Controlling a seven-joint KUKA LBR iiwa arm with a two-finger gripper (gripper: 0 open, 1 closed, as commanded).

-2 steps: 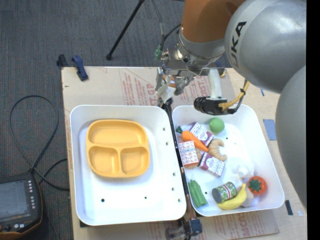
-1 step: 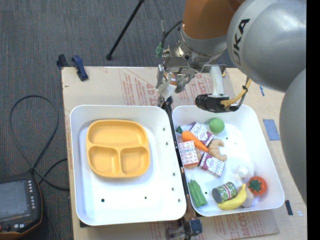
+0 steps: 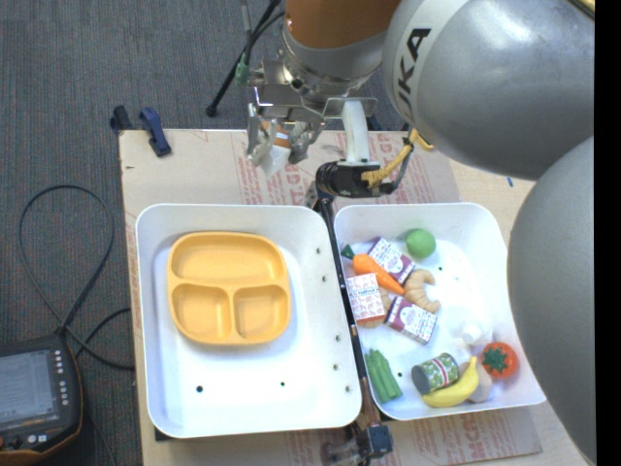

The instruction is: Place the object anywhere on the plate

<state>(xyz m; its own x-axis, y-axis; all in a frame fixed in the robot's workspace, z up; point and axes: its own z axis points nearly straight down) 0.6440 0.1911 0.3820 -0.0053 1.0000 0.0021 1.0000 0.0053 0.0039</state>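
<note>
While the arm (image 3: 485, 56) hangs over the bench's far edge, its gripper (image 3: 275, 144) sits above the cardboard behind the left bin (image 3: 155, 260); whether it grips anything I cannot tell; the yellow plate (image 3: 231, 287) lies in that bin; toy foods, carrot (image 3: 378, 273) and banana (image 3: 456, 386) among them, crowd the right bin (image 3: 485, 226).

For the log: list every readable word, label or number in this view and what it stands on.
"KA", the visible end of a black logo, on the grey arm.
Red print on the cardboard sheet: too blurred to read.
Labels on the small cartons and the can: too small to read.
</note>
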